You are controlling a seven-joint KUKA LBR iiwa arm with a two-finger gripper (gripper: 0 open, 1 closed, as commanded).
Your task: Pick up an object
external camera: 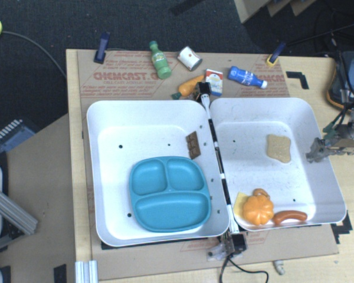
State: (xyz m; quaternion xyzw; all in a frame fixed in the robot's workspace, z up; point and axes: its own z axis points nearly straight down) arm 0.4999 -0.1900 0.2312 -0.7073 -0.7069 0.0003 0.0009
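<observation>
Honestly, the pincer (318,151) sits over the right white bin's (318,122) outer rim, and I can't tell how it's set. Risk: the orange pumpkin toy (258,210) and red sausage (290,217) crowd the near wall, so a descent there could clip it. The flat tan slab (278,148) mid-bin has open room around it.

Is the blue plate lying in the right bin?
No, the blue plate lies in the left bin, while the right bin holds the small pumpkin and the sausage.
</observation>
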